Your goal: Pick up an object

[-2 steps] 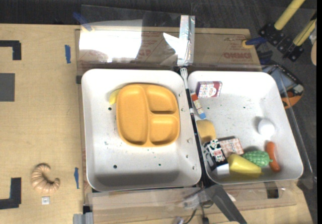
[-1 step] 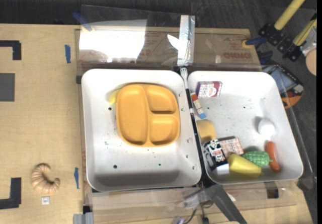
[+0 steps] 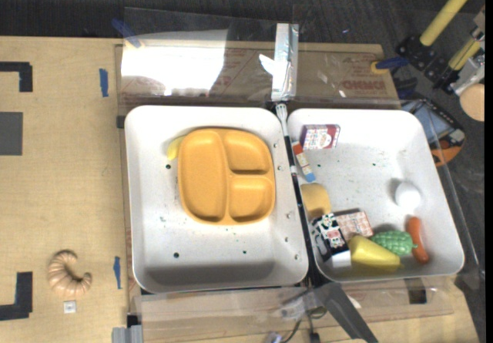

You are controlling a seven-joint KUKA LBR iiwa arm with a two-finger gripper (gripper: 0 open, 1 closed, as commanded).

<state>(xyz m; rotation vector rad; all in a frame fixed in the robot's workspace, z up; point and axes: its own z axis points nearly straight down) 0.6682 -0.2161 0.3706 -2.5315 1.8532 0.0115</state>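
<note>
two white bins (image 3: 146, 179), one orange tray (image 3: 226, 174), one carrot (image 3: 417, 238), one white ball (image 3: 407, 194)

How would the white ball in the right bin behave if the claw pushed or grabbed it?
The white ball looks round and smooth, so it would probably roll at a nudge. It sits on bare floor of the right bin, apart from the other items, so nothing would stop it quickly. Its curved surface might slip from a two-finger pinch.

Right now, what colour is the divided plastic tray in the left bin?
Orange-yellow, uniform, no pattern. The divided plastic tray shows best in the camera view, lying in the left white bin.
</note>
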